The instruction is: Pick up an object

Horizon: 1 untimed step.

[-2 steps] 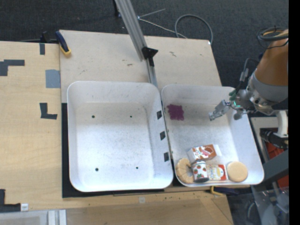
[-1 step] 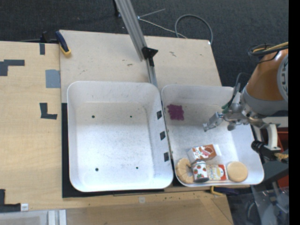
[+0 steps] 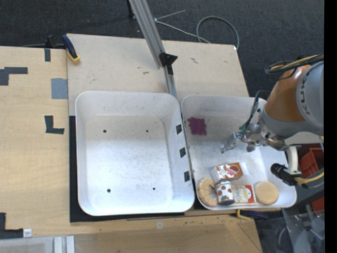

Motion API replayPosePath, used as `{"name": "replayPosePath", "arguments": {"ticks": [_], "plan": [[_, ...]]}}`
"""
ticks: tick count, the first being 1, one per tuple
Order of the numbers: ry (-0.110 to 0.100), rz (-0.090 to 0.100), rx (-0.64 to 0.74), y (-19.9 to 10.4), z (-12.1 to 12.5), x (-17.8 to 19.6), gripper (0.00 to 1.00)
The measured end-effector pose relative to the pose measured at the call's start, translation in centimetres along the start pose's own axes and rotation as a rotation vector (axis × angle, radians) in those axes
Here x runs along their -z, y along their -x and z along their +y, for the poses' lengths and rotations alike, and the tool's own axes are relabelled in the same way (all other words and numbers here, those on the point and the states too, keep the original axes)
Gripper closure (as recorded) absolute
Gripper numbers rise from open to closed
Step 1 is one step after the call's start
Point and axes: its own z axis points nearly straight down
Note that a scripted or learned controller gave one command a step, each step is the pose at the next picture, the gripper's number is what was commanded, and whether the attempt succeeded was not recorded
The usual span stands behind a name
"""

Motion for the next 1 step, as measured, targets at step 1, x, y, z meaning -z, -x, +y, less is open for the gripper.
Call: {"name": "replayPosePath", "arguments": {"ticks": [1], "plan": [[0.006,-0.002,0.000,-0.06,0.00,-1.52,0.00]]}}
